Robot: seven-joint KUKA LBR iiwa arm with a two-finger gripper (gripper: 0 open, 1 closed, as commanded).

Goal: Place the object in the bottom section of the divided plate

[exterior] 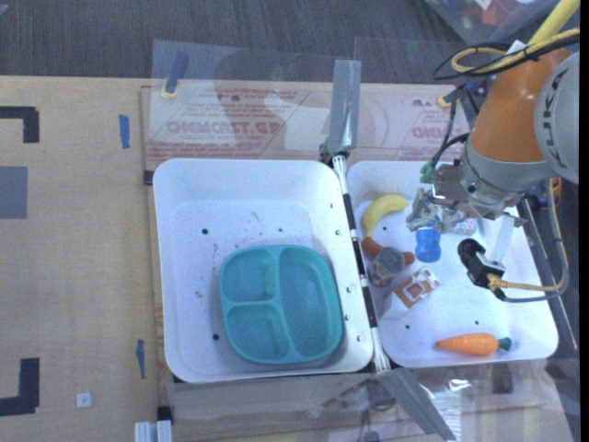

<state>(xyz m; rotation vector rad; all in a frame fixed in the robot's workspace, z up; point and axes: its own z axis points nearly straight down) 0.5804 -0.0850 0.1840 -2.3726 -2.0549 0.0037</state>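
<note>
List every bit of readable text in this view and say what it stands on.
"KU": dark letters running down the grey arm segment at the right edge, cut off.
Red print on the brown cardboard sheet behind the white bins: too blurred to read.
Small orange-and-white carton: markings illegible.

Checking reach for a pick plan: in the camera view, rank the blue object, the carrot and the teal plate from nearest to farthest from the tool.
1. Small blue cylindrical object: right bin, just under the tool.
2. Orange toy carrot: right bin's front edge.
3. Teal divided plastic plate: left bin, across the divider.
</note>
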